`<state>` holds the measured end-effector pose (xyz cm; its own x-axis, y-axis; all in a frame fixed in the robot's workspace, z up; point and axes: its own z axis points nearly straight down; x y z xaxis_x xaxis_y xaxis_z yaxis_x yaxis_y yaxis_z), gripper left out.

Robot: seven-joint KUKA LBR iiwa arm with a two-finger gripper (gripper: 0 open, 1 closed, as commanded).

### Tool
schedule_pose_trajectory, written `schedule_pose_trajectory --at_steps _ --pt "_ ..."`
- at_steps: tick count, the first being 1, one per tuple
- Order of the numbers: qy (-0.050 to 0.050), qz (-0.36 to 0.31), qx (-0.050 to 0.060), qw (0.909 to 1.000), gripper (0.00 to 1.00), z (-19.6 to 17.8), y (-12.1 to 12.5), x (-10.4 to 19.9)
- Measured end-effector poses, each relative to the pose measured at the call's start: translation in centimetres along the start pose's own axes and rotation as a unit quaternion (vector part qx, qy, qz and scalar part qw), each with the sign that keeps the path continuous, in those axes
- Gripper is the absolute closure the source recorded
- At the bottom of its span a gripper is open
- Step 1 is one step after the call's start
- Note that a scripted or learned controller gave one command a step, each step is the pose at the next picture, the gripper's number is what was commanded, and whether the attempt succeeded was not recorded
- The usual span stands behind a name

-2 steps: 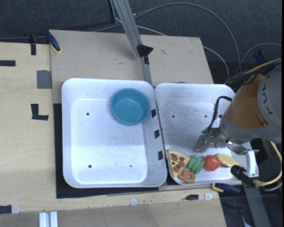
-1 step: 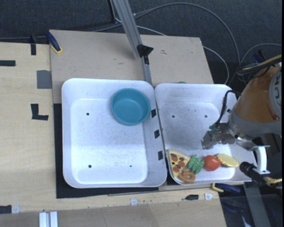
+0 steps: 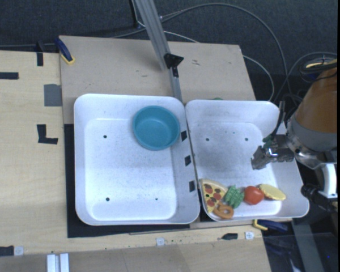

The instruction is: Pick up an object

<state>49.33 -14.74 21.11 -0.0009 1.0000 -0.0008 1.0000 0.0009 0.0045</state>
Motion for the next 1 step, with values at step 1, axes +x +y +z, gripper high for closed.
schedule_pose_trajectory --at_steps 1 --pt "0.000 0.000 0.001 1.0000 1.00 -3.30 0.07 0.01"
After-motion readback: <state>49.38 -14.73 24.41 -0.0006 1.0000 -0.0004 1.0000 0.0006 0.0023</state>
